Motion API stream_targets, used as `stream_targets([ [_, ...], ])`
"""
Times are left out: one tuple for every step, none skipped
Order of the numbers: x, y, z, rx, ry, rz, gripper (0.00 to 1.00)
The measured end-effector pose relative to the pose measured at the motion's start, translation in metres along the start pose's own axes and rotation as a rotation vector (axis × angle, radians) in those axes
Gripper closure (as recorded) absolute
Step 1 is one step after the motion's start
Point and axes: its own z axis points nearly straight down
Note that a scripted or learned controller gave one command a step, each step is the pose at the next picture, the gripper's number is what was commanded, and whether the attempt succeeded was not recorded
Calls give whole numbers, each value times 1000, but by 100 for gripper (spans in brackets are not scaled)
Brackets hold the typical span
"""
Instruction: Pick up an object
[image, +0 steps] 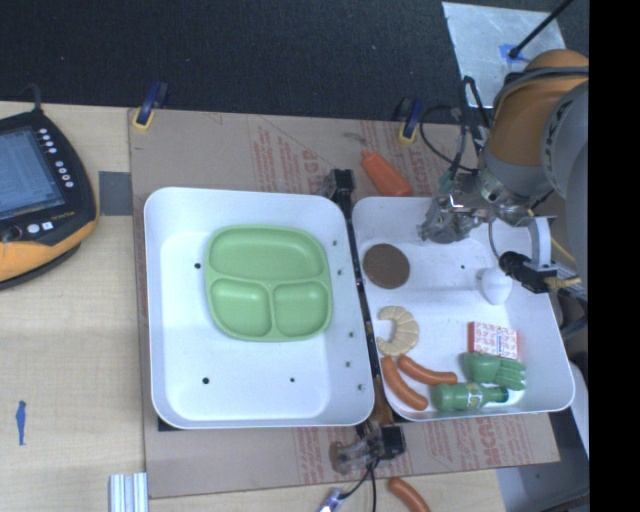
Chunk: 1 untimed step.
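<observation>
We are seeing a green divided plate (268, 281) lying in the left bin (170, 300); in the right bin (545, 330), a brown disc (386, 265) is sitting near our gripper (445, 222), its grip impossible to tell.

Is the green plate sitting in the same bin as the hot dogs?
No. The green plate lies in the left bin, while the hot dogs lie in the right bin.

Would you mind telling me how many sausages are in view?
3: two sausages lie side by side in the right bin, one above the other; a third sausage lies on the cardboard below the bins.
</observation>
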Motion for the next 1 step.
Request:
stream_targets([
  [74,-57,-47,-2,0,-2,100],
])
